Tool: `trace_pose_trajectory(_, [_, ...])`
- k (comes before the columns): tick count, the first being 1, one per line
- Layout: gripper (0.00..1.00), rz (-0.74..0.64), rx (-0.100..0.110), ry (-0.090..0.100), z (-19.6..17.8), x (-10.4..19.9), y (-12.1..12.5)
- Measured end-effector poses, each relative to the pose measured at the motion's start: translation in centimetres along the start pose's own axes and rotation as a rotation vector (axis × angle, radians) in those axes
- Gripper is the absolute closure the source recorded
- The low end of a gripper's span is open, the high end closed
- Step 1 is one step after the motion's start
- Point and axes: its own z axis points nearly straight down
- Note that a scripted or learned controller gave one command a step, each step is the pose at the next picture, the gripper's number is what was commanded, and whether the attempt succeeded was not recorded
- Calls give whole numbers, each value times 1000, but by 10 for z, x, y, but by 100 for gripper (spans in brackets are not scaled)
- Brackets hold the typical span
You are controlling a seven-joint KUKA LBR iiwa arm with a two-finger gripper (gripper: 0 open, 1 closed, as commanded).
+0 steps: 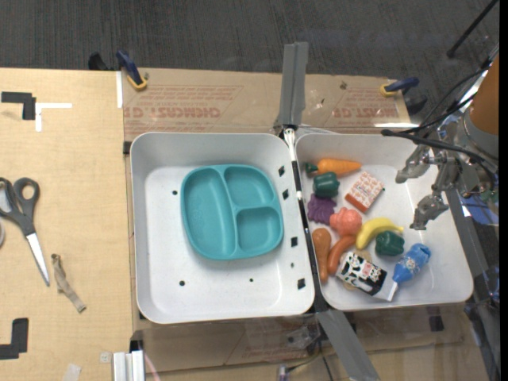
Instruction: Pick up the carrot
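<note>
A dark grey carpeted floor (198, 14) runs across the top of the view. Below it lies the pale wooden surface (63, 181), with flattened brown cardboard (206, 105) spread along its far edge and held by blue-and-yellow clamps (131, 68). Black tape marks (20, 105) sit on the wood at left, near a pair of grey-handled scissors (24, 217). The light is even and soft.
</note>
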Motion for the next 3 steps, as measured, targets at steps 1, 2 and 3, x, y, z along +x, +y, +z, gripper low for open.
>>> trace_pose_trajectory(1, [0,111,-1,1,114,-40,49])
trace_pose_trajectory(2, [0,196,2,12,141,-85,66])
trace_pose_trajectory(3, [0,234,3,17,141,-86,68])
